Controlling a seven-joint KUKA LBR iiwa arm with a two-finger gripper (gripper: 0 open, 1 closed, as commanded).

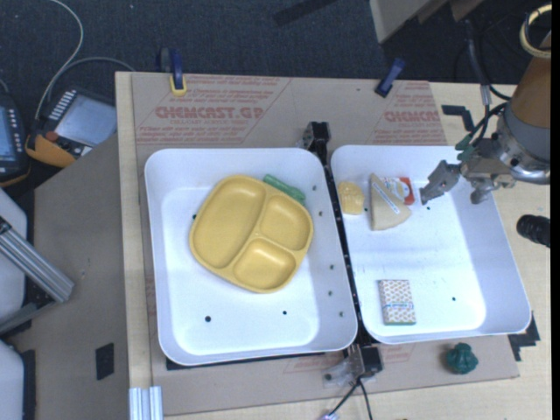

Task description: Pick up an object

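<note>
The small green knobbly toy (459, 358) lies nearest the camera, out on the cardboard-covered surface (262, 103) just past the front rim of the right bin (499, 261), so it is outside either bin and probably not a candidate for picking. Just behind it, inside that bin, a small patterned card box (397, 301) lies flat with bare white floor on all sides, which I judge the easiest approach from above. Further back, a yellow lump (352, 198), a tan wedge (385, 206) and a red-and-white packet (402, 187) sit bunched together, touching or nearly so, close to the wall shared with the left bin (166, 234); that crowding and the nearby rim leave little room to close on one item alone. The gripper (451, 182) hangs over the back right part of the right bin, just beside the packet, and its fingers (435, 188) look spread apart with nothing between them. In the left bin a yellow divided plate (252, 233) lies tilted over most of the floor, half hiding a green item (284, 186) at its far edge; its broad flat shape would likely be awkward to pinch.
</note>
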